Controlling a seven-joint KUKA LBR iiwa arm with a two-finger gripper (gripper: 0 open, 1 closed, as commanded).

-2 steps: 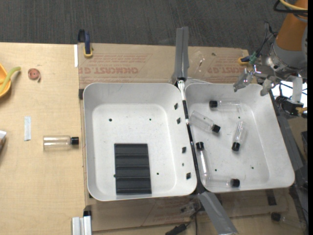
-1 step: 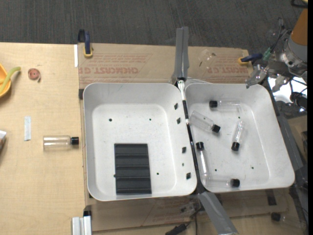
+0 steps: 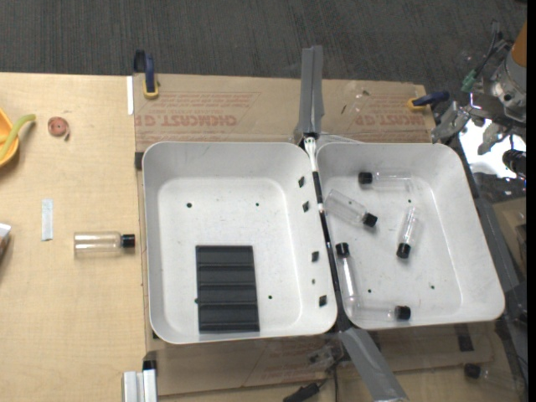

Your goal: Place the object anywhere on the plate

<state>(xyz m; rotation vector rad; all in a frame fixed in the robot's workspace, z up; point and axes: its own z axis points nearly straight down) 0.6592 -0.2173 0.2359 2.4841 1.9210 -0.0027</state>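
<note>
A black ribbed plate [image 3: 226,289] lies flat in the left bin [image 3: 167,182], near its front wall. Several clear vials with black caps lie in the right bin [image 3: 456,224]. One vial [image 3: 387,178] is near the back and another vial [image 3: 350,208] lies just below it, tilted. A third vial [image 3: 407,231] is near the middle. More lie along the left wall and the front wall. My gripper [image 3: 496,99] is at the far right edge of the view, beyond the right bin's back corner, above the bench and apart from every vial.
A clear bottle with a black cap [image 3: 102,241] lies on the wooden bench left of the bins. A yellow object [image 3: 8,136] and a small red disc [image 3: 57,126] sit at the far left. Blue clamps [image 3: 145,67] hold the cardboard behind the bins.
</note>
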